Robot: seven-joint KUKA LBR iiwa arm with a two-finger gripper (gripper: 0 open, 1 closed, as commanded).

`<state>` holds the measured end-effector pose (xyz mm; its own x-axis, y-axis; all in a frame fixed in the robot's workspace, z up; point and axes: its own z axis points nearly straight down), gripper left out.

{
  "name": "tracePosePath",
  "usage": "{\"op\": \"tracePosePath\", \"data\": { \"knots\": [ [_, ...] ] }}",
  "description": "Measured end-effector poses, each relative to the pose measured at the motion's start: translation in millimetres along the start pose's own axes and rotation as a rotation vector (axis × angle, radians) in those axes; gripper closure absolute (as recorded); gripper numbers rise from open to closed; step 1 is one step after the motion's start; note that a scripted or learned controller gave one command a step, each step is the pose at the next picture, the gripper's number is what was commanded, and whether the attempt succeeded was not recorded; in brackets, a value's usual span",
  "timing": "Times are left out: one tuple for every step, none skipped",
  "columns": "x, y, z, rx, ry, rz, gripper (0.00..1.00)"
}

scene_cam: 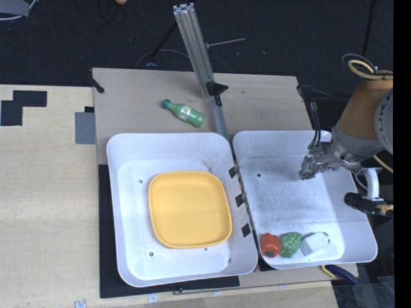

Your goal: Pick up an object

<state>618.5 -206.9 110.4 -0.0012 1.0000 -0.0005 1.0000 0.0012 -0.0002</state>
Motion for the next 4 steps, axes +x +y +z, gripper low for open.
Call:
{"op": "tracePosePath", "data": {
  "knots": [
    [-4.2, -8.9, -51.2, -0.004, -0.001, 0.002, 1.0],
    [-9.1, -3.1, -111.8, -0.005, -0.001, 0.002, 1.0],
    [-13.1, -5.0, -154.4, -0.003, -0.001, 0.003, 1.0],
    [-14.1, -4.9, -185.8, -0.002, 0.0, 0.002, 1.0]
  ]
}}
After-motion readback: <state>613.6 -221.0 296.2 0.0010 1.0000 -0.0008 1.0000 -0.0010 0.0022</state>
